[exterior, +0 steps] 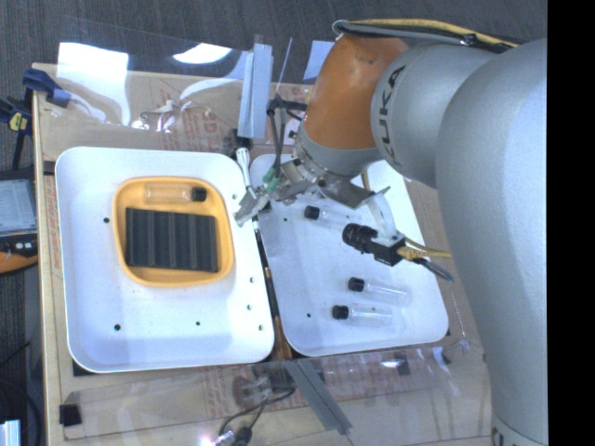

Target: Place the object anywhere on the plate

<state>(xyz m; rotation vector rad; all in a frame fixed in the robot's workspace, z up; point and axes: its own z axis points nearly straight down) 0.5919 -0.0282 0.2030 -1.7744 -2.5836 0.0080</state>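
A yellow plate (174, 233) with a dark ribbed centre lies in the left bin (102, 323). A clear tube with a black cap (177, 193) rests along the plate's far rim. My gripper (249, 204) hangs over the divide between the two bins, just right of the plate's upper right corner and apart from the tube. Two more clear tubes with black caps (376, 290) (361, 314) lie in the right bin (307, 333), and a small black cap (311, 213) sits near the gripper.
The grey arm with its orange band (349, 91) covers the far right of the right bin. A grey upright bracket (254, 91) stands behind the bins. Clamps and cables line the bench's left edge.
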